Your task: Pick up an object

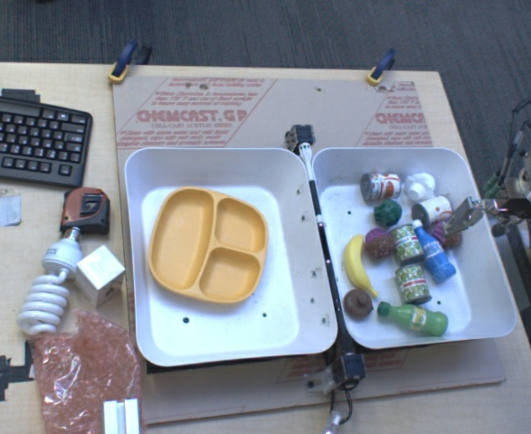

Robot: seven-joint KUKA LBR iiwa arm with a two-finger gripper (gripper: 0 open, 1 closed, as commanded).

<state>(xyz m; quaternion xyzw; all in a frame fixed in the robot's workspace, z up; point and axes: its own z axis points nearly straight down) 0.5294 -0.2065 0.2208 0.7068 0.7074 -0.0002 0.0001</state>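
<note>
Far to the left on my counter (482,116) sit a keyboard (30,138), a tape measure (86,212), a spiral light bulb (50,287) and a small white cube (100,274), none of which concern the job. Next comes the left bin (147,324), holding only a yellow divided plate (209,244).

The right bin (491,306) holds everything I might pick: a banana (356,265), a brown ball (358,304), a green bottle (416,318) lying on its side, two green-labelled cans (409,242), a blue bottle (435,257), a dark green ball (387,212) and a red-and-white can (382,186). All of them rest in the bin.

At the bin's right rim hangs my pincer (469,213), close to the blue bottle and the cluster around it. Whether it is spread or pressed together I cannot tell, and I see nothing between its tips. So I judge the task barely begun: choosing, closing and lifting are all left.
</note>
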